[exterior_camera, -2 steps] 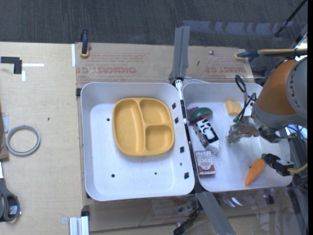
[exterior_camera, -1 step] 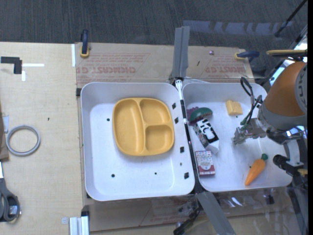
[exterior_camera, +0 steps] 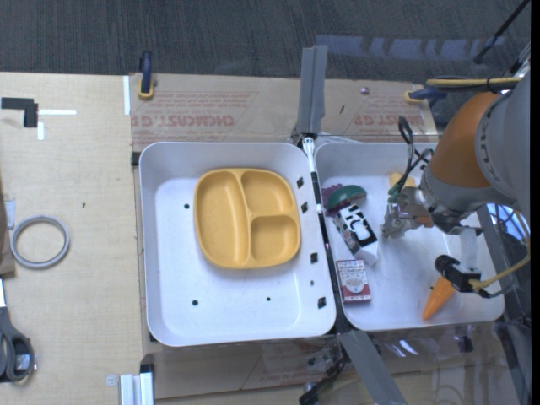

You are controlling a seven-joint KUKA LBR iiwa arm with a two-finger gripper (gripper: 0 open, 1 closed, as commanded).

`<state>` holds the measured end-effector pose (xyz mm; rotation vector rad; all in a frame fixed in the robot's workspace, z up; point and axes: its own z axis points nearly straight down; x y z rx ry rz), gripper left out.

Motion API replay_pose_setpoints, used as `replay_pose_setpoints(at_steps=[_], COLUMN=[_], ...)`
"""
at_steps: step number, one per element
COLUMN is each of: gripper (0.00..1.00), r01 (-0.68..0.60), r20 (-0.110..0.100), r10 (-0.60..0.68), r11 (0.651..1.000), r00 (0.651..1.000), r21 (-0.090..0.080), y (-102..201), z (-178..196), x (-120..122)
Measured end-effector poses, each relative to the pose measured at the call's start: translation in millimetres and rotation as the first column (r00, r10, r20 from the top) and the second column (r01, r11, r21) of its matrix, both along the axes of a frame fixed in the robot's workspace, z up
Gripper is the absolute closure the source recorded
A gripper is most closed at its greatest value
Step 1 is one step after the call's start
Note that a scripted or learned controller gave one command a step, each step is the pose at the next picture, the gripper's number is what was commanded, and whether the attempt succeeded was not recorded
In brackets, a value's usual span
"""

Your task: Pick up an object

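My gripper (exterior_camera: pixel 394 224) hangs low over the middle of the right bin (exterior_camera: pixel 396 310), below the grey arm with its orange band (exterior_camera: pixel 460 150). Just left of it lies a white and black packet (exterior_camera: pixel 358 227), a small gap away. A green and purple item (exterior_camera: pixel 344 196) lies beyond that packet, against the bin's left wall. A small red box (exterior_camera: pixel 353 280) lies nearer the front. An orange cone-shaped piece (exterior_camera: pixel 436 299) lies at the front right. A small yellow piece (exterior_camera: pixel 395 178) shows behind the gripper. Nothing is seen in the gripper's grasp.
The left bin (exterior_camera: pixel 169 310) holds a yellow divided plate (exterior_camera: pixel 247 218). A metal divider (exterior_camera: pixel 310 99) runs between the bins at the back. On the bench to the left lie a grey ring (exterior_camera: pixel 38 241) and scissors (exterior_camera: pixel 13 353).
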<state>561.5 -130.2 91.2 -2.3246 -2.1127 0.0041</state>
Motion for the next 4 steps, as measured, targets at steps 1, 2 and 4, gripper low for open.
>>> replay_pose_setpoints(at_steps=[1, 2, 4], gripper=[0.0, 0.0, 0.0], r01=[0.0, 0.075, -0.613], r20=[0.0, -0.002, 0.002], r10=[0.0, -0.075, 0.613], r11=[1.0, 0.997, 0.79], r00=[1.0, 0.997, 0.79], r21=[0.0, 0.0, -0.001], y=[0, -26, -39], z=[0, 0, 1], x=[0, -31, 44])
